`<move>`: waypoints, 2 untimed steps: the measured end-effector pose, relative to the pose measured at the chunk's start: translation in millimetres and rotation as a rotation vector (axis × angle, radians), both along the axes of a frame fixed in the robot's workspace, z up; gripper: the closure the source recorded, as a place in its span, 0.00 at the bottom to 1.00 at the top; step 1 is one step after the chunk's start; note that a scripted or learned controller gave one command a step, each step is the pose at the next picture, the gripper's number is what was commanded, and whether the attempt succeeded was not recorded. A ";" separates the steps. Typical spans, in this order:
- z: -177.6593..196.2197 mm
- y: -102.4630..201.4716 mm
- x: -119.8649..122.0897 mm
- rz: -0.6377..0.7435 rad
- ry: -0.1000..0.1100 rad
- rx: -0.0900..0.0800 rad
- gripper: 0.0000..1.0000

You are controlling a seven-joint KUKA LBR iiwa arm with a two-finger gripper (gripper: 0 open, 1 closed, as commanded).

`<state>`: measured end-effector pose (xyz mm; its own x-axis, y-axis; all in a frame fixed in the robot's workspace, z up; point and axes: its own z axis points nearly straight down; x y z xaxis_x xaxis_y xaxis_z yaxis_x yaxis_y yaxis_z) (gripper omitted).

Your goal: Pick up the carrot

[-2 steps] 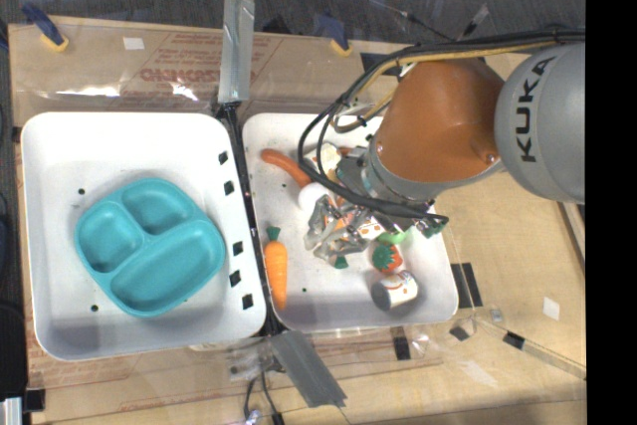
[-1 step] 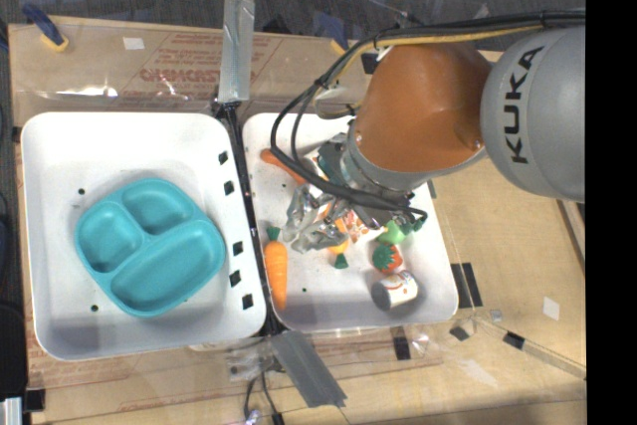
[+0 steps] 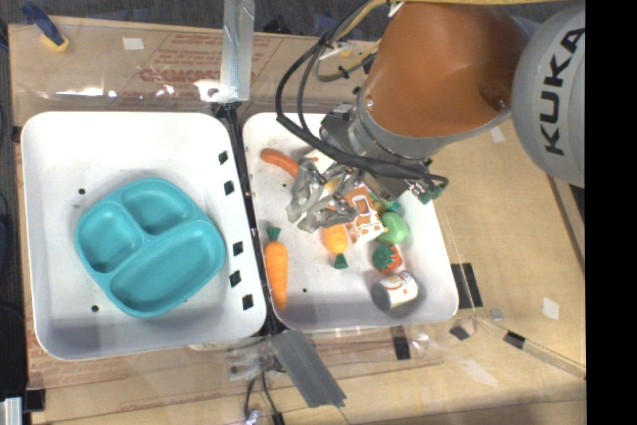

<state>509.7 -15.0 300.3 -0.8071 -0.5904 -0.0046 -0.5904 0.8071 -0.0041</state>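
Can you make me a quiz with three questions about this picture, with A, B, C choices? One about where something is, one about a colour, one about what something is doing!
1. Where is the carrot?
A. On the teal plate
B. In the right bin, by its left wall
C. On the floor

2. What colour is the divided plate?
A. Teal
B. Red
C. Yellow

3. Is the carrot being touched by the gripper?
A. Yes, lifted in the air
B. Yes, pressed flat
C. No, it lies apart

Answers: 1 B, it lies along the right bin's left wall. 2 A, it is teal against the white left bin. 3 C, bare bin floor separates them.
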 end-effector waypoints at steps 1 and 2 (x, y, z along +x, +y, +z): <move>-46.4 -71.9 30.6 0.027 0.009 0.000 1.00; -110.0 -28.5 -16.1 -0.073 0.007 0.002 1.00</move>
